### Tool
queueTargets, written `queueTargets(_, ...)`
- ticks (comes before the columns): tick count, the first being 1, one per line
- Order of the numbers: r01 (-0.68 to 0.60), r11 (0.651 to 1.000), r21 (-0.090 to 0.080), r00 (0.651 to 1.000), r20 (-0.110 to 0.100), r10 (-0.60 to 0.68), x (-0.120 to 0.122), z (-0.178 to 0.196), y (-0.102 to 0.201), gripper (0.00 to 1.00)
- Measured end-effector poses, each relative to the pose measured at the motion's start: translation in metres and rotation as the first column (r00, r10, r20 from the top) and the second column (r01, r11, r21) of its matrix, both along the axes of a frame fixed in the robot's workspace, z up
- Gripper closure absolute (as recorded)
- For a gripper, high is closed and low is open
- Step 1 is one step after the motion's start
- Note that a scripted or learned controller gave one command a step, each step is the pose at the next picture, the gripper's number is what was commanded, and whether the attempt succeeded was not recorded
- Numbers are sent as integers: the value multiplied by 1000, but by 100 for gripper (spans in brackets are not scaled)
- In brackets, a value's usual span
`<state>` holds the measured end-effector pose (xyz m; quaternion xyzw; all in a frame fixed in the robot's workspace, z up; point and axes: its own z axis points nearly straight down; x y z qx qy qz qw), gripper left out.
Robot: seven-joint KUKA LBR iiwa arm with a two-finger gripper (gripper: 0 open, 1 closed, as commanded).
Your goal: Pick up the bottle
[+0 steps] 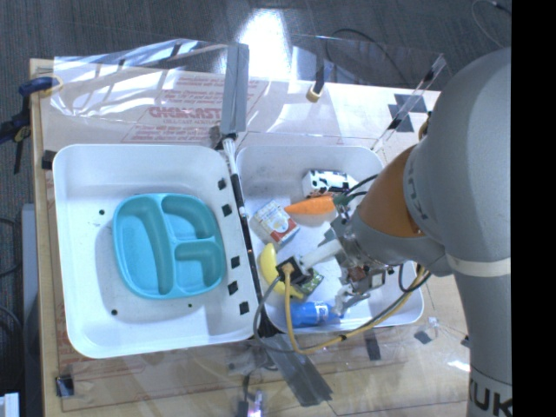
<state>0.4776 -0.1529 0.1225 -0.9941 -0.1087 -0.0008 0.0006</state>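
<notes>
Blue bottle (314, 314) lies at right bin's (408, 313) front edge, just below-left of gripper (352, 276). Can't tell finger state; nothing visibly held. Teal tray (168, 244) in left bin (82, 189).

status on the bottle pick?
Gripper low in right bin. Blue plastic bottle lying beside it, not gripped. Yellow cable crossing the bottle's end.

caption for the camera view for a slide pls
KUKA arm's gripper hovers over the cluttered right bin near the blue bottle; a teal divided plate sits in the left bin.
</notes>
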Motion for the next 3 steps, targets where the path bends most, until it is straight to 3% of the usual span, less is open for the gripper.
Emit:
queueTargets(1,12,1000,-4,1000,0,-12,-1,-30,57,0)
queueTargets(2,7,1000,-3,1000,0,-7,0,-20,57,100)
queueTargets(3,9,1000,1,1000,-1,-9,62,70,140,100)
